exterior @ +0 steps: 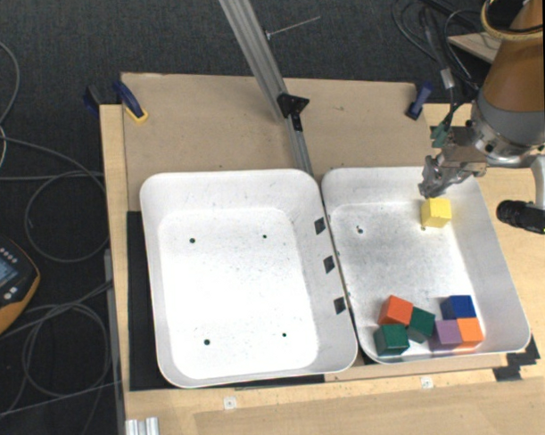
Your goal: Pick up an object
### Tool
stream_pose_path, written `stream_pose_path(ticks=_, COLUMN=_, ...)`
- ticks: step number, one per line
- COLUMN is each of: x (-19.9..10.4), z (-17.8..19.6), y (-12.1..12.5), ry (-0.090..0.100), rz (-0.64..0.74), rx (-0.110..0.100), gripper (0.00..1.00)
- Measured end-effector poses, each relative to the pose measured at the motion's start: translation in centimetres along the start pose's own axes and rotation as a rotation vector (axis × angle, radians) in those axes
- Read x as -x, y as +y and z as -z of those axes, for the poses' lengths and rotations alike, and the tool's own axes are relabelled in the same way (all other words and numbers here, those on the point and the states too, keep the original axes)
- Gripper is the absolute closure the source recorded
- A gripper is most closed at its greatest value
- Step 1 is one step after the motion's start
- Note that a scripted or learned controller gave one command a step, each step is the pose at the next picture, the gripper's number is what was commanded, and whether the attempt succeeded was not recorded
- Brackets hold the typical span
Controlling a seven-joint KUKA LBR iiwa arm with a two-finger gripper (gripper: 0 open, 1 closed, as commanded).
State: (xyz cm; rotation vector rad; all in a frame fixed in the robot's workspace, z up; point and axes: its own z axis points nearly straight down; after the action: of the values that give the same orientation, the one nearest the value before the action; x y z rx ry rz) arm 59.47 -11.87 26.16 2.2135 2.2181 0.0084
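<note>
A yellow block (pixel 436 212) is in the far right part of the right bin (pixel 372 253). My gripper (pixel 437 188) is right above it, its tip meeting the block's top edge in this view. I cannot tell whether the block rests on the bin floor or hangs from the gripper. Several more blocks are huddled in the right bin's near corner: an orange block (pixel 398 309), two green blocks (pixel 392 339), a purple block (pixel 448 332), a blue block (pixel 458 306) and another orange block (pixel 470 331).
The left bin (pixel 230 285) lies beside the right one, joined by black clips (pixel 329 264). A slanted metal rail (pixel 267 70) crosses the bench behind the bins. Cables lie on the floor at the left.
</note>
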Motion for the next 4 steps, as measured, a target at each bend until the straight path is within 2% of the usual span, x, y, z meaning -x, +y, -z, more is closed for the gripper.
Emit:
stream_pose_path(ticks=1, x=0.0, z=-0.3, y=0.1, ry=0.0, rz=-0.001, rx=-0.007, gripper=1.0)
stream_pose_path(ticks=2, x=-5.6, z=-0.3, y=-1.4, ry=0.005, rz=0.004, rx=-0.011, gripper=1.0)
stream_pose_path(ticks=3, x=-10.7, z=-0.5, y=-0.7, ry=0.004, rz=0.004, rx=-0.009, gripper=1.0)
stream_pose_path(ticks=4, x=-16.0, z=-2.2, y=-1.3, ry=0.005, rz=0.004, rx=-0.013, gripper=1.0)
